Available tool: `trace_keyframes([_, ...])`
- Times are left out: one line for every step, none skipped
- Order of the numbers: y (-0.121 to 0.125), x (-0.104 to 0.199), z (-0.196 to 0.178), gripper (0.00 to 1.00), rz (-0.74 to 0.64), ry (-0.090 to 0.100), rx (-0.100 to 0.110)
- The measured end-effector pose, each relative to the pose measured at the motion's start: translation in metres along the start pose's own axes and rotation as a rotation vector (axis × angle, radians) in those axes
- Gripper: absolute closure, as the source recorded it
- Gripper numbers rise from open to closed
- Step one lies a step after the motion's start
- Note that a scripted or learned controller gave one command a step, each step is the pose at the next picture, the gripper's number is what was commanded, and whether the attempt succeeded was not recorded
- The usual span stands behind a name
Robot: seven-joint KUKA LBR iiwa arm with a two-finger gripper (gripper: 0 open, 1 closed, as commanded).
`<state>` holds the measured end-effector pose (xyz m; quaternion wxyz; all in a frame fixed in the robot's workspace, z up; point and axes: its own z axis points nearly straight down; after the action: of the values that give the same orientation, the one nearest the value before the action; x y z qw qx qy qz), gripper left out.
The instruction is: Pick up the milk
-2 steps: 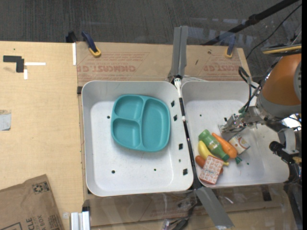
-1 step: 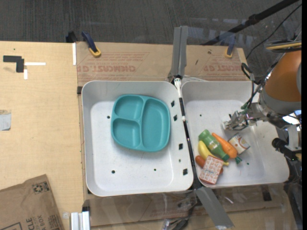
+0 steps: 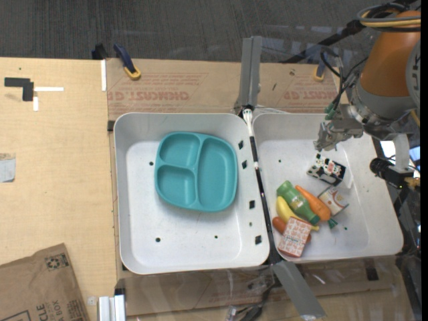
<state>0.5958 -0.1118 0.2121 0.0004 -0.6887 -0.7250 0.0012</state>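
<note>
Gripper [image 3: 326,141] poised above the right bin [image 3: 374,243], just over the milk [image 3: 326,170].

The milk, a small black-and-white carton, is seen lying flat and apart from the fingers, whose opening cannot be told; a teal plate [image 3: 196,171] is seen in the left bin [image 3: 134,246].

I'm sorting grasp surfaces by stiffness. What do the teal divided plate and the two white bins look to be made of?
The teal divided plate looks like moulded plastic with a matte finish: uniform colour, soft rounded ridges between compartments, no sharp glare. The white bins seem to be thin formed plastic, slightly glossy, with rounded corners and rolled rims, though painted metal can't be ruled out.
</note>
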Motion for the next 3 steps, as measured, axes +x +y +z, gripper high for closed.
trace_keyframes([0.0,0.0,0.0,0.0,0.0,0.0,0.001])
trace_keyframes([-0.012,-0.042,0.104,0.0,-0.171,0.0,-0.003])
trace_keyframes([-0.047,-0.071,0.122,0.0,-0.301,0.001,-0.001])
